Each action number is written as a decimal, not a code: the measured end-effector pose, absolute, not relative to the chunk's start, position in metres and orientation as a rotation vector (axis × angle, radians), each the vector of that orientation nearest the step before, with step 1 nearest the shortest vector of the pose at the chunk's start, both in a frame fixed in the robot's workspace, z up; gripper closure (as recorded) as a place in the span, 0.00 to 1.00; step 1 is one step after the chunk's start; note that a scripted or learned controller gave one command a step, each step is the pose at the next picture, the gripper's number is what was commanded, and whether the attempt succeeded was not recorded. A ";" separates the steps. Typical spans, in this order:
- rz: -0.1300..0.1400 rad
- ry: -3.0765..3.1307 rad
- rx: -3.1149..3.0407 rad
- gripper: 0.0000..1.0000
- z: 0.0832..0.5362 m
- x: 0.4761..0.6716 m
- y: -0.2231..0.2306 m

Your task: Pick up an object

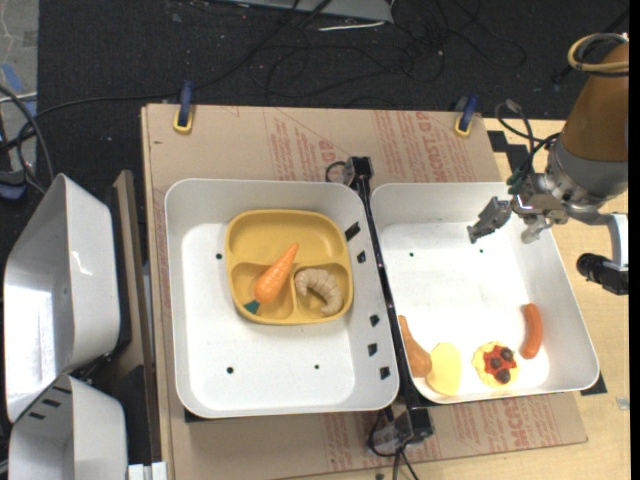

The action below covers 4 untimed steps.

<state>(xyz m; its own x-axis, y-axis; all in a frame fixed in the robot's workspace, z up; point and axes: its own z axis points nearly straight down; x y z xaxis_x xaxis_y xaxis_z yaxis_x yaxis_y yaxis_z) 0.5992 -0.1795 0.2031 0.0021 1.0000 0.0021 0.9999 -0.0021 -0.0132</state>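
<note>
Gripper (pixel 490 220) hangs over the right bin (pixel 470 288) toward one o'clock, fingers apart, nothing between them.

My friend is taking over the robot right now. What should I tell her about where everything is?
Gripper: over the far part of the right bin, nothing between its fingers; open or shut is hard to tell.
Right bin, near edge: sausage, small pizza, yellow piece, orange piece by the left wall.
Left bin: yellow plate holding a carrot and a shrimp in separate compartments.
Done: nothing picked up.
Left: go down to one thing, grip it, lift it.
</note>
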 end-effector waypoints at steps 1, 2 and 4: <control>0.000 -2.223 -2.221 0.00 0.211 0.602 -0.179; 0.004 -2.223 -2.215 0.00 0.160 0.604 -0.172; 0.002 -2.220 -2.221 0.00 0.091 0.592 -0.168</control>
<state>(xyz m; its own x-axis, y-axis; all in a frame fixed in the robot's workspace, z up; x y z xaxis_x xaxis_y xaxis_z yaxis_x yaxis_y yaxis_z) 0.5925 -0.1682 0.0915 0.0005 1.0000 0.0001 1.0000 -0.0005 -0.0021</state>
